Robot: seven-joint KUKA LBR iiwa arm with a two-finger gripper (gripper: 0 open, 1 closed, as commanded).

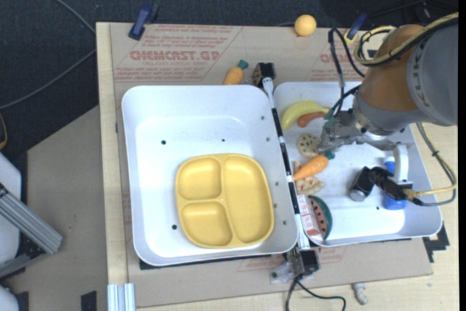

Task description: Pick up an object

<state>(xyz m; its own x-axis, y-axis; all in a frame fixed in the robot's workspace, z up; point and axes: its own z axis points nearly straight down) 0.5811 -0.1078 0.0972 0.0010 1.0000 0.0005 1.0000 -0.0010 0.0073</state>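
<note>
Cardboard-topped surface (182, 47) is carrying both bins; I'm watching the tool (329, 144), grip unreadable, crowding carrot (312, 167) and banana (302, 113) at three o'clock, risking a nudge.

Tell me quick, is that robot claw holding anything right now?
Gripper: cannot be told. It sits low in the right bin, just above the toy carrot, and its fingers are too small and dark to read.

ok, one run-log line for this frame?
phase: reaching | gripper: low in right white bin, above orange toy carrot | yellow toy banana: beside | yellow divided plate: left bin
</note>
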